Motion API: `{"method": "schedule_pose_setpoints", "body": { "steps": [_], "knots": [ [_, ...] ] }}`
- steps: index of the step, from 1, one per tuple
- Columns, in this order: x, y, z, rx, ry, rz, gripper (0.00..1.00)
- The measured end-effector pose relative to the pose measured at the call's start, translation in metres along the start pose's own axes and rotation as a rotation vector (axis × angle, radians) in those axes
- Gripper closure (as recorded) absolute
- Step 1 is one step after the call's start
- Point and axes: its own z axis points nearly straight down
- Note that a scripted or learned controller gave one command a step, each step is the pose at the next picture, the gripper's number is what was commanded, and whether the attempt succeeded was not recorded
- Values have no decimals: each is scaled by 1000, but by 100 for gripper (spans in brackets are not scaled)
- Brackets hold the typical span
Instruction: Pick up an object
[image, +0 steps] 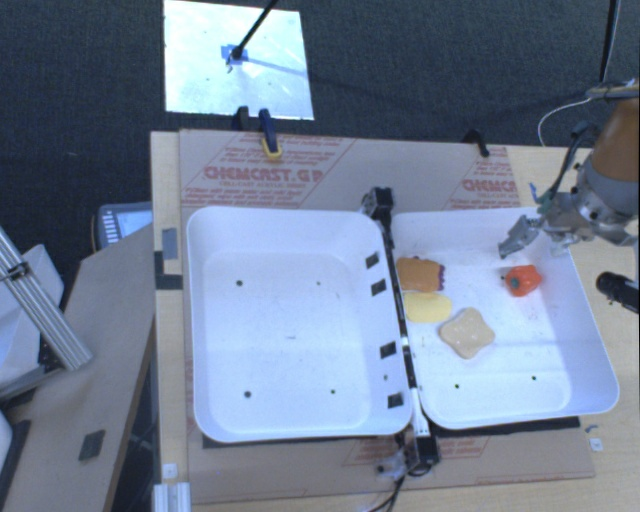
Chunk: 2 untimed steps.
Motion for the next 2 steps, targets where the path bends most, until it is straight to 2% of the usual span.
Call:
{"method": "schedule_pose_setpoints", "body": {
  "steps": [1,2],
  "knots": [
    [69,41,8,-3,2,-8,0],
    [168,-20,8,5,4,-9,0]
  ]
}}
